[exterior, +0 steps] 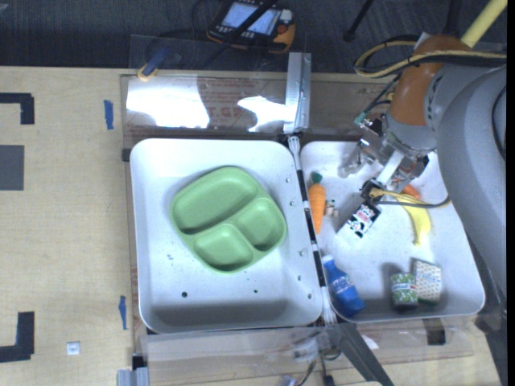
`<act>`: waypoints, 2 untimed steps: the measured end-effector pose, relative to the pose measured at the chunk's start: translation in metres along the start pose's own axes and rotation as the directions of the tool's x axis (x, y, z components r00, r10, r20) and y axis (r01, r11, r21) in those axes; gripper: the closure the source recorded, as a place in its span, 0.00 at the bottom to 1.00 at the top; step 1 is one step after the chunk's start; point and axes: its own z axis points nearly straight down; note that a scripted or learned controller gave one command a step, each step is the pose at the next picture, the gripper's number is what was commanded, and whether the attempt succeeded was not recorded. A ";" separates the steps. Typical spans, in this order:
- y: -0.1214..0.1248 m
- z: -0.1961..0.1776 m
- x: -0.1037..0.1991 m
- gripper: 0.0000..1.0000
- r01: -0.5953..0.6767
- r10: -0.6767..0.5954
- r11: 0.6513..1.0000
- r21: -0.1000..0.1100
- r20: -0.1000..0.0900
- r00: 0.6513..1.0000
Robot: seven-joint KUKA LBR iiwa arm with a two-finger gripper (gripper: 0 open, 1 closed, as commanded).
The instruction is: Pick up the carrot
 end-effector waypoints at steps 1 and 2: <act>-0.005 0.009 -0.015 0.00 -0.373 0.373 0.928 -0.009 -0.013 0.928; -0.005 -0.003 -0.014 1.00 -0.370 0.370 0.929 -0.010 -0.014 0.929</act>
